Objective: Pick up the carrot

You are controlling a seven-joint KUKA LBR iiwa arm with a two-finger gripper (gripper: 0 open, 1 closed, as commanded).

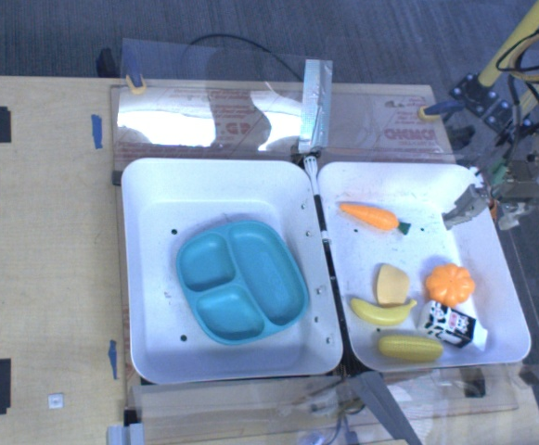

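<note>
Camera view: gripper (462, 213), grip state indeterminable, sits apart from carrot (371, 216) to its left. Risk, judged: a short or misaligned reach rolls the carrot aside.

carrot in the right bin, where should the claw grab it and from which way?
Best guess: take the carrot at mid-body, from above, fingers closing across its narrow width. It lies flat, running left to right, its green tip toward the claw, so end-on is harder. The right bin floor around it is bare; the yellow wedge sits well below in view.
</note>
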